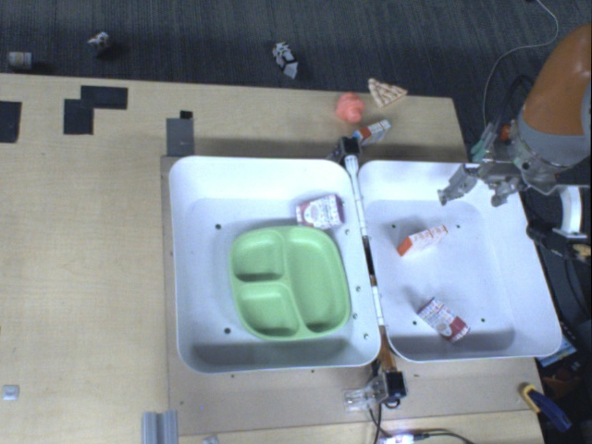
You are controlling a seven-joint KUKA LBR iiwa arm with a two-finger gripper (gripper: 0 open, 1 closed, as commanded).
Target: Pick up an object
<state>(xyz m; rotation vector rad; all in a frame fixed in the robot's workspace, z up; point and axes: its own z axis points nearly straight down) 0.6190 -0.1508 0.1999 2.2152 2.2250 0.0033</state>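
Observation:
My gripper (475, 191) hangs over the far right part of the right bin (518, 276), its two fingers spread apart and open with nothing between them. An orange and white carton (423, 240) lies in the right bin, to the left of the gripper and nearer the camera. A red and white packet (442, 319) lies closer to that bin's front wall. In the left bin (194, 248) a purple and white packet (320, 212) rests beside the far edge of a green divided tray (289, 280).
Behind the bins on the bench lie a pink ball (350, 107), a toy pizza slice (387, 92) and a small tube (370, 134). A ridge (365, 248) divides the two bins. Cables run at the right.

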